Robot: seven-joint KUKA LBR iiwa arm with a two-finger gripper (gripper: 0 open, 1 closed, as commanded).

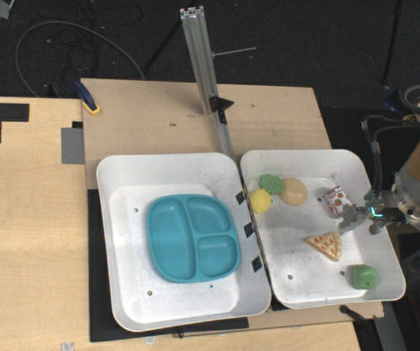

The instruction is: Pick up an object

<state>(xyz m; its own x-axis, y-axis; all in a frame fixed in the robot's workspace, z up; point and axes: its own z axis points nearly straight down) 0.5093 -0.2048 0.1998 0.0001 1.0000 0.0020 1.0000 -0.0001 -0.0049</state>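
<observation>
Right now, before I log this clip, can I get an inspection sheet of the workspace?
Surface: wooden bench bearing left bin and right bin.
Job's things: in the right bin, yellow ball, green textured piece, tan ball, red-white packet, pizza slice, green apple.
Clutter: teal divided tray in the left bin.
Grippers: gripper above the right bin's right side, holding nothing seen.
Cables: black loops on the dark floor.
Surroundings: aluminium post.

Smooth teal plastic tray point(193, 238)
</observation>
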